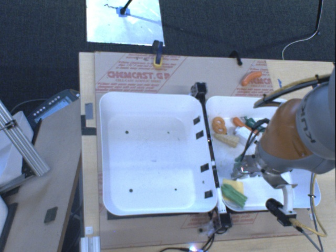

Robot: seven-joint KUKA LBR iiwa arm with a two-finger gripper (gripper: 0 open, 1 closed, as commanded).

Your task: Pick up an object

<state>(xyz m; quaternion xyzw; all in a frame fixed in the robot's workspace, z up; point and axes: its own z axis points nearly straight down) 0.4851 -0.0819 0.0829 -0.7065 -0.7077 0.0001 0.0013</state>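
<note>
In the right bin [223, 103] lie several small items: an orange ring-shaped piece [219, 124], a pale yellow corn-like piece [227, 139], a small orange piece [239, 122], a white piece [243, 133], and a green item [234, 195] beside a yellow block [238, 185] at the near edge. My gripper [243, 168] hangs low in the right bin, just above the yellow block and green item, below the corn-like piece. The arm's orange band [281, 135] covers the bin's right half.
The left bin [152, 96] sits beside it, with a black divider [207, 140] between them. An orange item [252, 78] lies on the cardboard behind the right bin. A yellow clamp [157, 62] stands at the back edge.
</note>
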